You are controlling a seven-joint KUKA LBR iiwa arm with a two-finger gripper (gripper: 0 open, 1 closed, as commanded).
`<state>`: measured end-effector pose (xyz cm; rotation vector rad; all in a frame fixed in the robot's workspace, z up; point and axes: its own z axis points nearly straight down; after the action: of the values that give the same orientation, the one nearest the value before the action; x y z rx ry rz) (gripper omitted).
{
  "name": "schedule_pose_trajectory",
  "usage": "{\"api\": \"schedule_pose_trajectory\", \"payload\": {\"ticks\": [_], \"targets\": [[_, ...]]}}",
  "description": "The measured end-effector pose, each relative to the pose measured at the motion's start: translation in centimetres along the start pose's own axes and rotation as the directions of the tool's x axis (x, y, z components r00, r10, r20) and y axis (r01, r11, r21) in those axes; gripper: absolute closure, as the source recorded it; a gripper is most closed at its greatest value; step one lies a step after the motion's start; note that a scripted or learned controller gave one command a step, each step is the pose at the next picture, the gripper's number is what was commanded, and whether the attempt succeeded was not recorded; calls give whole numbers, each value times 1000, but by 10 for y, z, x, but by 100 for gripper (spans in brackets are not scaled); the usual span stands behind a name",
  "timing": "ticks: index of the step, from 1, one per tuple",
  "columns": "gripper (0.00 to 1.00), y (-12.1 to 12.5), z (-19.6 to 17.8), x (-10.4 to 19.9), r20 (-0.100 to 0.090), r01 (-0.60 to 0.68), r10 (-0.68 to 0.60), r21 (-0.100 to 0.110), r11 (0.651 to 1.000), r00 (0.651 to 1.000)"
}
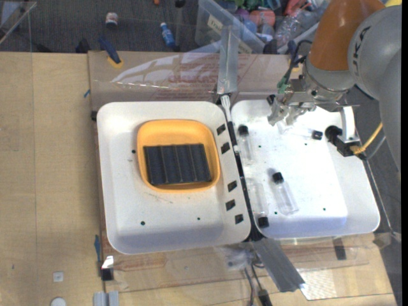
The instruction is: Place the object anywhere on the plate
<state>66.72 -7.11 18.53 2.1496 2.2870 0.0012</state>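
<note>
An orange plate (145, 139) lies in the left bin (121, 196). A dark ribbed rectangular block (177, 163) rests flat on the plate. In the right bin (331, 196) a clear vial with a black cap (284, 195) lies near the middle. Two more clear vials lie along that bin's left wall, one at the far end (244, 142) and one at the near end (258, 204). My gripper (279, 115) hangs over the far edge of the right bin, apart from all the vials, with nothing visibly held.
A small black piece (316, 134) lies in the right bin's far part. A divider with black clips (231, 171) separates the bins. A clear tub of coloured items (268, 8) stands behind the bench. The arm's orange band (338, 30) looms over the right bin's far corner.
</note>
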Motion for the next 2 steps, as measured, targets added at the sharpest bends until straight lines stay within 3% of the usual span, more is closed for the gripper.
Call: {"api": "schedule_pose_trajectory", "payload": {"ticks": [1, 2], "targets": [[100, 1, -1, 23, -2, 262, -262, 1, 965, 965], [100, 3, -8, 51, -1, 384, -384, -1, 923, 923]]}}
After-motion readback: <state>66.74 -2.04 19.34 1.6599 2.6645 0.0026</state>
